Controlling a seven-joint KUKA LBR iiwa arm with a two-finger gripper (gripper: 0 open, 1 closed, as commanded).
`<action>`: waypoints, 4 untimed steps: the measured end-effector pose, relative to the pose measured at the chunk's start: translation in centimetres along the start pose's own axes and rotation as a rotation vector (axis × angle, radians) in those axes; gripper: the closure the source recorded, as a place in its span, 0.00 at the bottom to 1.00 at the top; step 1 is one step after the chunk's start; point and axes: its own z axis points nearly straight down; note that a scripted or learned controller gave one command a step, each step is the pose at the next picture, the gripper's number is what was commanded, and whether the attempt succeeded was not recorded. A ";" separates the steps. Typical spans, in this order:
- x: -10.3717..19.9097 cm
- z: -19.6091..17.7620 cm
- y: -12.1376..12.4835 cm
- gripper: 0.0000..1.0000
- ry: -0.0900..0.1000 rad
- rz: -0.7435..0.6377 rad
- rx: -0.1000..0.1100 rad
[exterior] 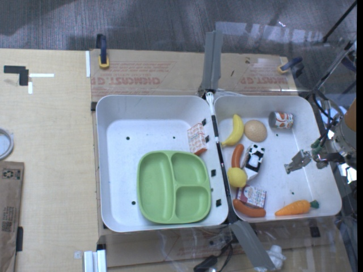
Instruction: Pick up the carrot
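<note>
**Carrot at the near right corner, claw above it**

The carrot (296,208) lies flat on the floor of the right bin (306,103), close to the near wall and the near right corner, its green tip pointing right toward the side wall. To its left, a short way off along the same near wall, lies a sausage (249,210) with a small printed box (252,196) just behind it. Bare white floor stretches behind the carrot, up the right half of the bin.

Over that bare floor hangs the claw (296,162), reaching in from the right rim, well apart from the carrot and nothing between its fingers; they look spread a little, pointing left and down.

The left half of the bin is crowded: a lemon (237,177), a second sausage (236,154), a black-and-white carton (255,157), a banana (234,130) and an egg (255,131) sit near the shared wall. A can (281,119) lies alone near the far wall.

The left bin (113,109) holds a green tray (173,187) toward its near side and a small packet (197,137) against the shared wall; its far left floor is bare. Both bins rest on the worktop (45,152), with cardboard behind them.
</note>
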 end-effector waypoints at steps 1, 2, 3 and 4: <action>1.0 7.8 -0.1 0.00 0.002 -0.038 0.004; 0.4 10.8 -0.1 0.00 0.002 -0.175 0.002; -1.1 -0.1 -0.1 0.00 -0.001 -0.148 0.000; 0.7 10.3 -0.1 0.00 0.002 -0.118 0.002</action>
